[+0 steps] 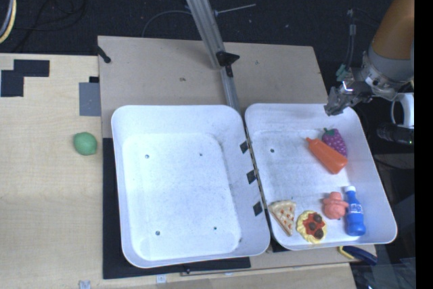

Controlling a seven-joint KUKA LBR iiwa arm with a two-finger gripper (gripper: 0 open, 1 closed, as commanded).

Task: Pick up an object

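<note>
The right bin (291, 120) holds several toy foods. An orange carrot (327, 156) lies next to purple grapes (335, 141) near the bin's right wall. Along the front sit a pizza slice (283, 215), a round pizza (312, 226), a pink piece (333, 205) and a blue bottle (353, 212). My gripper (335, 105) hangs over the far right corner of that bin, above and behind the grapes, with nothing visibly held.
The left bin (128, 122) sits beside the right one. A green ball (85, 143) rests on the bench to the left of the bins. A metal rail (206, 20) runs diagonally behind the bins. A yellow and blue item (358, 254) lies at the front right.
</note>
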